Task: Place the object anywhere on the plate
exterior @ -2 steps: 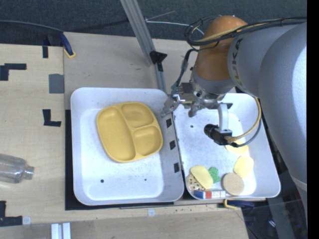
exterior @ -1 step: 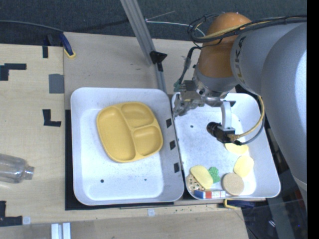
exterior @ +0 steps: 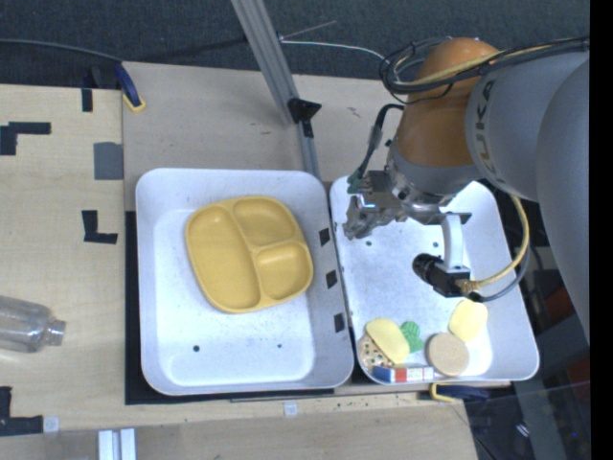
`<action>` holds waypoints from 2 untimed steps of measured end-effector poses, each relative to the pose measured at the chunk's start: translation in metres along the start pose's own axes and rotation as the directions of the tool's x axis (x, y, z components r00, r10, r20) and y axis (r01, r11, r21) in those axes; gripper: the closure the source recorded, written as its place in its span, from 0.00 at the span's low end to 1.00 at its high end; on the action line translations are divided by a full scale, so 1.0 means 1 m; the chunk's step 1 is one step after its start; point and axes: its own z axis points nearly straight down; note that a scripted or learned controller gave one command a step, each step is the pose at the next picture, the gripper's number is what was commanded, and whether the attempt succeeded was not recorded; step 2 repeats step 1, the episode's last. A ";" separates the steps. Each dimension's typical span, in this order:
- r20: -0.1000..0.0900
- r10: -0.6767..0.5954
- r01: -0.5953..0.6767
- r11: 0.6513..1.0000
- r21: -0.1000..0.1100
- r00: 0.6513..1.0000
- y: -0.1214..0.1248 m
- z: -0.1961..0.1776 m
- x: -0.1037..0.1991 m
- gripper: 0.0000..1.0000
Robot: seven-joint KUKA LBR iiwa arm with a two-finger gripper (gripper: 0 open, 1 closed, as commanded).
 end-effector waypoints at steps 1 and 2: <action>0.005 0.006 -0.006 1.000 -0.006 1.000 -0.002 -0.043 -0.085 1.00; 0.005 0.006 -0.006 1.000 -0.006 1.000 -0.002 -0.043 -0.085 1.00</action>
